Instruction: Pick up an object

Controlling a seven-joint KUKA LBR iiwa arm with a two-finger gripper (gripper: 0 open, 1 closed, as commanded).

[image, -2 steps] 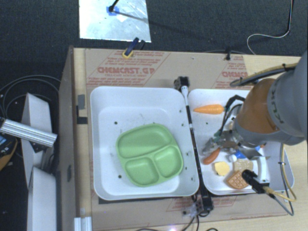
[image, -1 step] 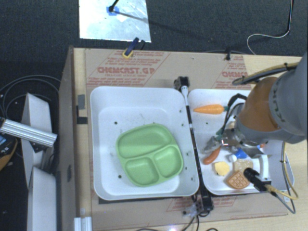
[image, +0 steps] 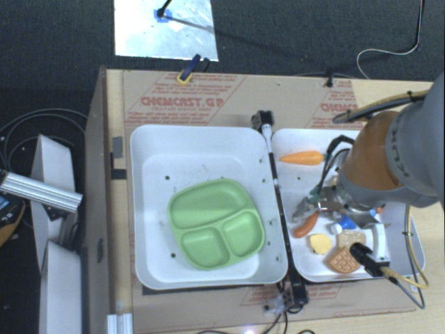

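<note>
My gripper [image: 309,205] hangs low over the left part of the right bin [image: 292,179]. Just below and beside it lies a small orange-red sausage-shaped piece [image: 304,225]; whether the gripper touches it is unclear. An orange carrot [image: 302,158] lies apart at the bin's far side. Near the front of the same bin sit a yellow chunk [image: 320,243], a brown waffle-patterned piece [image: 342,260] and a small blue item [image: 345,223], partly covered by the wrist.
The left bin [image: 153,152] holds a green divided plate [image: 215,221]. A dark divider rail [image: 276,186] runs between the two bins. The arm's grey and orange bulk [image: 389,158] covers the right bin's right side.
</note>
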